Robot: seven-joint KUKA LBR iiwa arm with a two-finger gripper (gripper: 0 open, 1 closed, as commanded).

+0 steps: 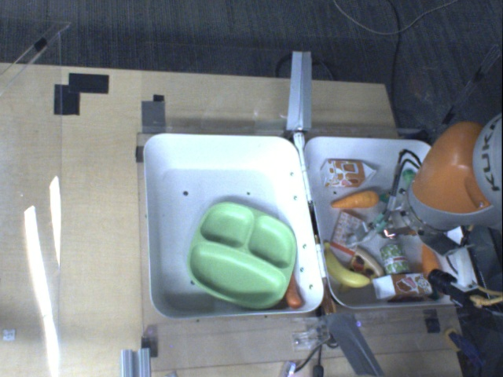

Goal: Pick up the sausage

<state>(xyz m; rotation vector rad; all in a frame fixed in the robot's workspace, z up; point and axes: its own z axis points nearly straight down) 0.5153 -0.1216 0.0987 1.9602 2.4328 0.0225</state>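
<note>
Lying in the near right corner of the left bin (157, 234), the reddish-brown stub that I take to be the sausage (292, 294) is squeezed between the bin wall and the edge of a green divided plate (244, 254). The plate touches it and seems to cover part of it, so only a short end is visible.

The gripper (389, 226) hangs well apart from it, low over the clutter in the right bin (318, 179), beside a carrot (355, 200) and above a banana (346, 272), a small can (391, 255) and some packets. The wrist and its own shadow blur the tool, so I cannot tell whether it is open or closed, and nothing can be seen held in it.

As a judgement, the sausage is probably light, a toy of smooth plastic or rubber, stiff enough to keep its shape but round and slippery, so it may roll or squirt out under a pinch. The best hold looks to be across its narrow width near the exposed end, closing crosswise to its length. The wall and the plate rim leave little room to come down on either side, and a bump on the plate could shift both things.
</note>
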